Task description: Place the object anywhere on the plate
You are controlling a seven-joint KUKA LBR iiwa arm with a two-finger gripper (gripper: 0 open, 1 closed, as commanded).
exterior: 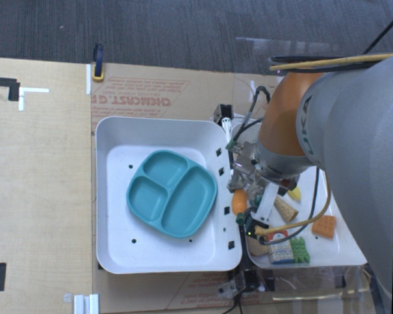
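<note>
A teal plate point(172, 192) with three compartments lies in the left white bin point(108, 247), with nothing on it. My gripper point(250, 196) hangs over the left edge of the right bin point(348, 254), just past the wall between the two bins. A small orange object point(238, 204) shows right at the gripper's lower left side. Whether the gripper holds it is hidden by the wrist. The grey arm with its orange band point(282, 124) covers much of the right bin.
In the right bin lie a yellow piece point(294, 193), a tan wedge point(286, 209), an orange block point(324, 226), a green toy point(300, 250) and a small blue-and-white box point(281, 254). Cables hang along the wrist. A cardboard sheet point(140, 95) lies under the bins.
</note>
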